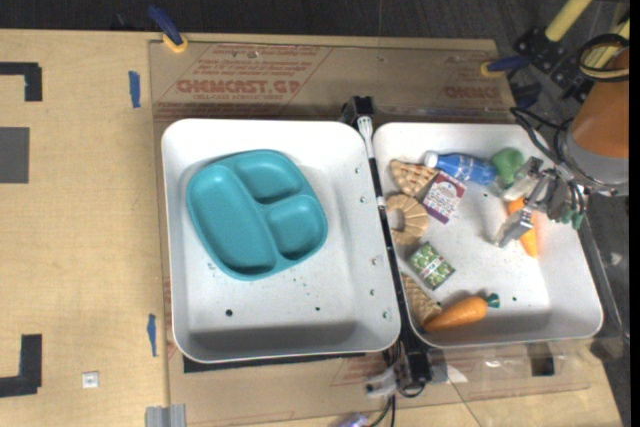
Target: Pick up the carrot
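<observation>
I see the carrot (462,312) lying untouched in the right bin (575,310), well apart from my gripper (525,215), whose finger state I cannot tell.

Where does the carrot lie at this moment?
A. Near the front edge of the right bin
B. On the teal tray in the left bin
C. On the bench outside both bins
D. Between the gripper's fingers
A: the carrot rests on the floor of the right bin near its front edge, well apart from the gripper farther back.
</observation>
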Robot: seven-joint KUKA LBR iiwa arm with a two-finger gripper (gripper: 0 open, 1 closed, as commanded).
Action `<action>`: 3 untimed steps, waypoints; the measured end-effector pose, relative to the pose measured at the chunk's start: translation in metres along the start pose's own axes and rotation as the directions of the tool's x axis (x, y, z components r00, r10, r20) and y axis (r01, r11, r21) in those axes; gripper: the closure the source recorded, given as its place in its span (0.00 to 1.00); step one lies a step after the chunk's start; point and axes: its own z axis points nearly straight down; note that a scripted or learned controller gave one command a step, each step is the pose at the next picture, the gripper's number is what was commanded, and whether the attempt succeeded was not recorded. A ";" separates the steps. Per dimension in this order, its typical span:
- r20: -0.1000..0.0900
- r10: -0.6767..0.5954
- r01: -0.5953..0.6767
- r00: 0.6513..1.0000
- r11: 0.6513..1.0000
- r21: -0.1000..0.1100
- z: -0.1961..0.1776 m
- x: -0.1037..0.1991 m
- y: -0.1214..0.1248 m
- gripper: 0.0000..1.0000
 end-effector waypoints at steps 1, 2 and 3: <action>0.009 -0.003 0.003 1.000 1.000 0.000 -0.012 -0.003 0.001 1.00; 0.008 -0.003 0.003 1.000 1.000 0.000 -0.011 -0.002 0.002 0.00; -0.008 0.035 -0.035 0.999 0.999 0.005 0.013 0.004 -0.007 0.00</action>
